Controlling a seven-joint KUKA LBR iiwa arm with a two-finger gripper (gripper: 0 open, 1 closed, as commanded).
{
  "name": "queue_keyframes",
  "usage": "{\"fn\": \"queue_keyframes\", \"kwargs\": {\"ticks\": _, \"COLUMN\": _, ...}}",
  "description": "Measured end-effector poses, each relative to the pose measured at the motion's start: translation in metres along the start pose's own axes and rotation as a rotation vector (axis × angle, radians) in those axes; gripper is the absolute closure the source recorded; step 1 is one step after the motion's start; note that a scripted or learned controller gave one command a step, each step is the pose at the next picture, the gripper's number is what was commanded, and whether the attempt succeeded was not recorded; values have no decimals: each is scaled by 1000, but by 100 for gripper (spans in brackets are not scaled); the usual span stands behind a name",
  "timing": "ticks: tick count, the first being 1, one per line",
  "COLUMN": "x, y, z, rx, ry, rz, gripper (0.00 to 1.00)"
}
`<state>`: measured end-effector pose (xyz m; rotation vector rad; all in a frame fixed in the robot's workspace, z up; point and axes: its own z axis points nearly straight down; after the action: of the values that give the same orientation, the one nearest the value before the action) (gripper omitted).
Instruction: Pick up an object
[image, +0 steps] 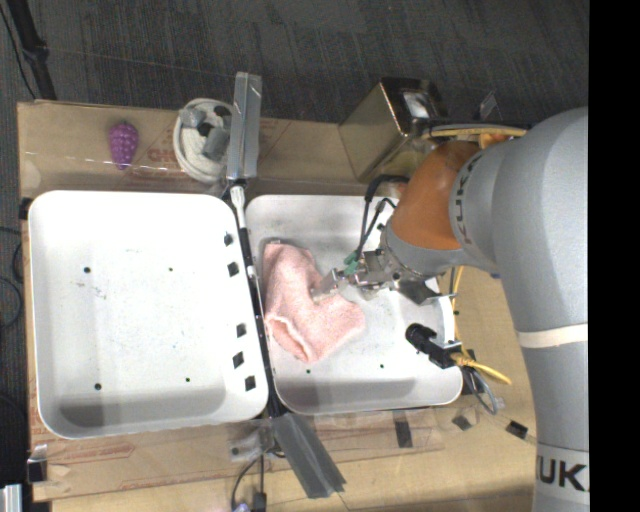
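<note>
Camera view, looking down at a slant, items by size. Desk (80, 120): brown surface, carrying two shallow white bins side by side. Arm (530, 220): grey with an orange band above the wrist, reaching in from the right over the right bin. Left bin (140, 320): white, rounded corners. Right bin (390, 370): white, holding the one cloth. Pink cloth (305, 310): crumpled, lying in the left half of the right bin, close to the wall shared with the left bin. End effector (330, 290): low over the right bin, at the cloth's right edge and touching it; whether it is open or closed cannot be told. Brown box (385, 125): behind the right bin. White coil (200, 135): on the desk behind the left bin. Purple lump (123, 143): small, just left of the coil.
</note>
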<state>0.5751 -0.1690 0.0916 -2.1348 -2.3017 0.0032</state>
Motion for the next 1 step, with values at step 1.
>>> {"fn": "queue_keyframes", "kwargs": {"ticks": 1, "x": 10, "y": -32, "z": 0, "rx": -1, "ry": 1, "rz": -50, "gripper": 0}}
